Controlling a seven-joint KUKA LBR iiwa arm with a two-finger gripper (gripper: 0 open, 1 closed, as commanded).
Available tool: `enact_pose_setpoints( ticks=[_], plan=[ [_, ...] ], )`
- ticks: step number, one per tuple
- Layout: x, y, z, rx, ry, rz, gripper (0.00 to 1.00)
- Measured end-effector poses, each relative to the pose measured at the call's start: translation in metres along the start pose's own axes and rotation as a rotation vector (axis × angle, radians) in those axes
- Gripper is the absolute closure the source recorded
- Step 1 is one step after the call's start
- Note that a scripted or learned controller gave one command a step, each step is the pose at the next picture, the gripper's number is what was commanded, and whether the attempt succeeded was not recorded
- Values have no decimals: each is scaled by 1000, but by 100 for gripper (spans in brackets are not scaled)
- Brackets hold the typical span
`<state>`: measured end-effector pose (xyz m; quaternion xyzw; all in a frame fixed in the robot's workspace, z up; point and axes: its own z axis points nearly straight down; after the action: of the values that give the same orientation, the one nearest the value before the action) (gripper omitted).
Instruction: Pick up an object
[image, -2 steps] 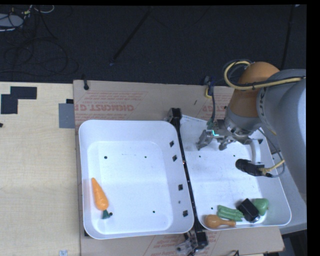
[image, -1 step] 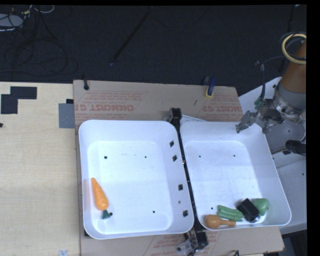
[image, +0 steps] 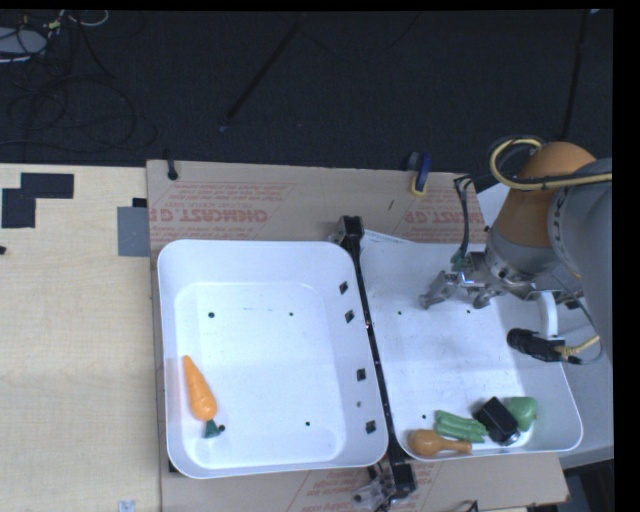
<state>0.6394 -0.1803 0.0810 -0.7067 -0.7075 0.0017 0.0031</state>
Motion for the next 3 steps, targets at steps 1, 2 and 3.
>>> enact_pose_setpoints(
  ticks=[1, 2, 3],
  plan=[
    [49, 5, -120, -13, -2, -3, 0],
    [85, 3, -36, 2, 1, -2, 0],
    [188, 5, -169, -16, 1, -9, 0]
  ],
)
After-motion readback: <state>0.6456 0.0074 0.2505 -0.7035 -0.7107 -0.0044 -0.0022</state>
